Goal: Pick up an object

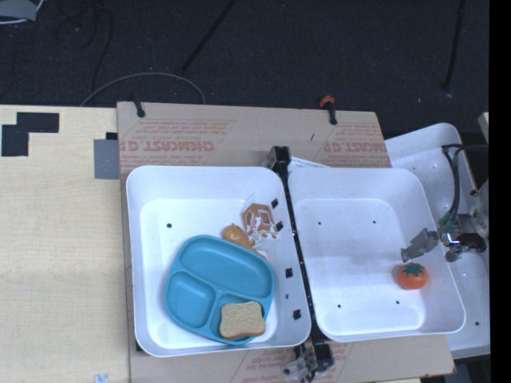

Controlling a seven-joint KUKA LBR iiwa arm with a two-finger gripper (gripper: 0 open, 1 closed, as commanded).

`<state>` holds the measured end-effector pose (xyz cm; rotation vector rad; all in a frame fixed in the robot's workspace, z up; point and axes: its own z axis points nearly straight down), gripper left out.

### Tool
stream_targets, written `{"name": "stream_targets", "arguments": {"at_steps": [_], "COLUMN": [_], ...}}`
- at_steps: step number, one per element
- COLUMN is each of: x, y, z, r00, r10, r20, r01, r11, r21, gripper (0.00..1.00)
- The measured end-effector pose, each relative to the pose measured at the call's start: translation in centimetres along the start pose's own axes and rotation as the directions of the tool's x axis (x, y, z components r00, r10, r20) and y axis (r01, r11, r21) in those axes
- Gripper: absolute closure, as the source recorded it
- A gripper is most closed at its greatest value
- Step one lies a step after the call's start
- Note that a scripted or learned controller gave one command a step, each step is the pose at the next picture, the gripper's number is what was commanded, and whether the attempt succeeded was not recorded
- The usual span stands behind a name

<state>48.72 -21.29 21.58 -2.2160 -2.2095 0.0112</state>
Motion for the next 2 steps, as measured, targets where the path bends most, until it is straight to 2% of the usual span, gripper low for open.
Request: {"name": "stream_targets", "arguments": {"at_steps": [1,2], "x": [0.0,0.3], "y": [0.3,-0.4], "z": [-0.6,4.0], "r00": [1.000,1.000], "r10": [-0.003,-0.003], "r20": [0.004,0.000], "r01": [0.003,0.003], "r11": [1.000,1.000], "r21": [-0.012,-0.007], "gripper": [0.00,0.00]}}
